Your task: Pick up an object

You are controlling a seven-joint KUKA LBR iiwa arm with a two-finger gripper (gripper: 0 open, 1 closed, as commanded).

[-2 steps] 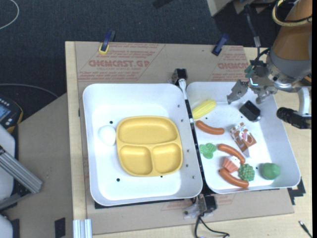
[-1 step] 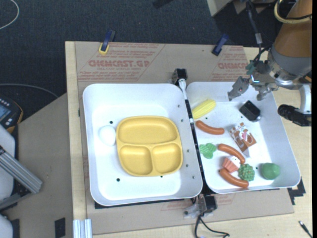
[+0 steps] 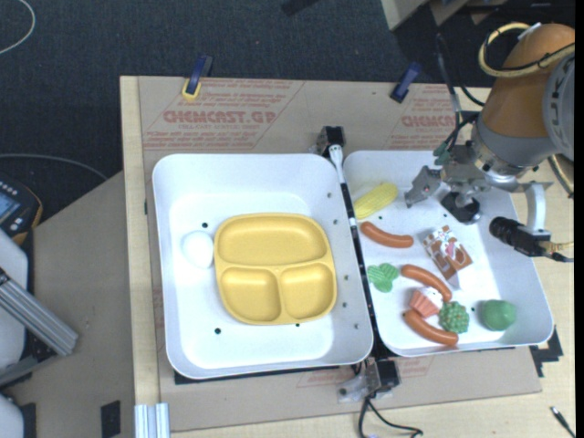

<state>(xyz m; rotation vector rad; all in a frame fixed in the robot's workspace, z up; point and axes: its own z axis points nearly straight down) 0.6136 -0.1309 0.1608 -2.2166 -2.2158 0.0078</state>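
Clearly the gripper [image 3: 444, 188] hung unclenched and empty just right of the corn [image 3: 376, 199]; closing there risked pinching air above the right bin [image 3: 529, 281].

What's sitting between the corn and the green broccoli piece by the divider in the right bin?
In the camera view, one sausage lies between the corn and that broccoli piece.

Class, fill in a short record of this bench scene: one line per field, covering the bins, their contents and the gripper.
left bin: yellow divided tray, white egg beside it
right bin: corn, three sausages, broccoli, green round fruit, wrapped snack
gripper: over right bin's far end, nothing seen between fingers
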